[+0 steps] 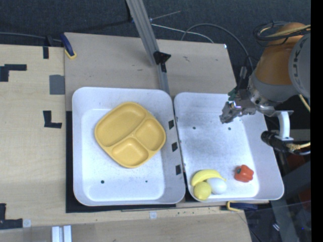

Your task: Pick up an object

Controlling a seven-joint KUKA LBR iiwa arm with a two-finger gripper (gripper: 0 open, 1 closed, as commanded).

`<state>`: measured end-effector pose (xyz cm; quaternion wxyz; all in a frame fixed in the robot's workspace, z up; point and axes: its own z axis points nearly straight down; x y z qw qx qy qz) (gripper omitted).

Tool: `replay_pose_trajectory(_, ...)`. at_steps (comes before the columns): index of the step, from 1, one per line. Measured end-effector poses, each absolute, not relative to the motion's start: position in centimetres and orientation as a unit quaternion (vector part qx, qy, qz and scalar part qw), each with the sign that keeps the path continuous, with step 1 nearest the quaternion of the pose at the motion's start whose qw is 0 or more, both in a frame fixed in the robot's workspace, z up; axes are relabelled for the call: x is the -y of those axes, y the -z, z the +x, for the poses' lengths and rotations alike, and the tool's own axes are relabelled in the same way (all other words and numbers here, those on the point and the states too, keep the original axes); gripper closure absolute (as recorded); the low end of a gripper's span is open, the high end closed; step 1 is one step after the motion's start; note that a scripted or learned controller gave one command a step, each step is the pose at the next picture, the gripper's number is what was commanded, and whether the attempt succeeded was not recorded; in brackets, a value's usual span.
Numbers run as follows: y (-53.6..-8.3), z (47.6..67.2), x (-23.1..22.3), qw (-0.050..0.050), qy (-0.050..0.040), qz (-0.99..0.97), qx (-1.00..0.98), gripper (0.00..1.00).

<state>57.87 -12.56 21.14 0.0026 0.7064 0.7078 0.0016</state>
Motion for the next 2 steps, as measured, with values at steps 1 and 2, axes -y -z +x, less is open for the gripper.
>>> replay_pose_trajectory(1,-21.0,57.9,12.5,0.000,0.0003,0.707,-0.708,1.00)
replay_pose_trajectory(2,-22.1,57.0,7.2,-0.001,-0.0003,0.705,-0.709,1.00)
